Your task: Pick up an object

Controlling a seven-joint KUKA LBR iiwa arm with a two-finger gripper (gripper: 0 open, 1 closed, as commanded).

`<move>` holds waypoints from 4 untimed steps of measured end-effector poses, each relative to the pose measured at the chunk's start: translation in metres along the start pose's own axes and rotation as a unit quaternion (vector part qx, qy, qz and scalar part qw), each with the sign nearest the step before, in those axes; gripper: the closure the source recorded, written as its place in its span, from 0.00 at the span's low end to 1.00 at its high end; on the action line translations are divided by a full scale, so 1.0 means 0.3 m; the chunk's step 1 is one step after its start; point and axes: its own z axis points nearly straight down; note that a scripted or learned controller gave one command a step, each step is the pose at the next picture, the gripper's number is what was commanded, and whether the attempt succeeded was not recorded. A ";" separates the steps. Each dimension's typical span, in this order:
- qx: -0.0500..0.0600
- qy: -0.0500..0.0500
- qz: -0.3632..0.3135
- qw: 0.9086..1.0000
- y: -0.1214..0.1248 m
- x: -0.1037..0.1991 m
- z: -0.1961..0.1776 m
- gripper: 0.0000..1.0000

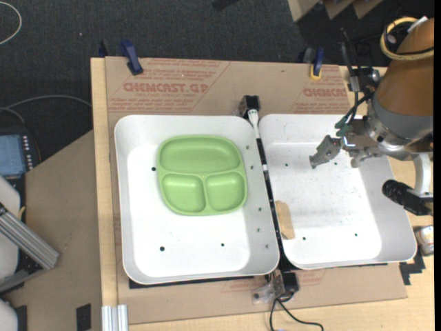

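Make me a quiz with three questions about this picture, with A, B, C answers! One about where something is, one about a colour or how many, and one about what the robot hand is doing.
1. Where is the green plate?
A. In the left bin
B. In the right bin
C. On the floor

2. How many sections does the green plate have?
A. One
B. Three
C. Five

3. Where is the robot's gripper?
A. Touching the green plate
B. Over the right bin
C. Outside both bins, over the cardboard

Answers:
1. A: the green plate lies inside the left bin.
2. B: it has one long section on top and two smaller ones below.
3. B: the gripper hangs over the right bin, far from the plate, with nothing visible between its fingers.
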 end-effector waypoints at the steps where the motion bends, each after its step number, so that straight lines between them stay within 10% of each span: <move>1: -0.011 0.000 -0.002 1.000 -0.223 0.118 -0.732 0.00; 2: -0.003 -0.001 -0.001 1.000 -0.220 0.115 -0.736 1.00; 3: 0.004 0.001 -0.005 1.000 -0.192 0.420 -0.463 1.00; 4: -0.003 0.001 -0.003 1.000 -0.224 0.573 -0.587 1.00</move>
